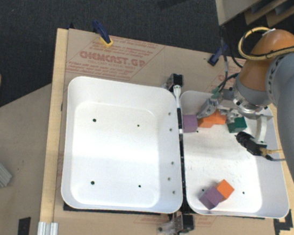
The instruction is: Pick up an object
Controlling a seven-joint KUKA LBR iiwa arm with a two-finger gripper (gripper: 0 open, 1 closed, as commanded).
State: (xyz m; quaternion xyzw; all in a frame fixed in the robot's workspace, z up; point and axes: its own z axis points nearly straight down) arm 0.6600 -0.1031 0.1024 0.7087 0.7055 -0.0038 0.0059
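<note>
2 white bins [123, 92], right bin: 2 purple blocks [212, 196], 2 orange, 1 green, gripper [224, 113] jaws unclear

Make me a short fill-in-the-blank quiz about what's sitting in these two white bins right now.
1. The arm's claw is over the ___ bin's far end.
2. At the near end of the right bin, an orange block touches a ___ block.
3. A purple block sits near the ___ between the bins.

Missing words: right; purple; divider
</note>
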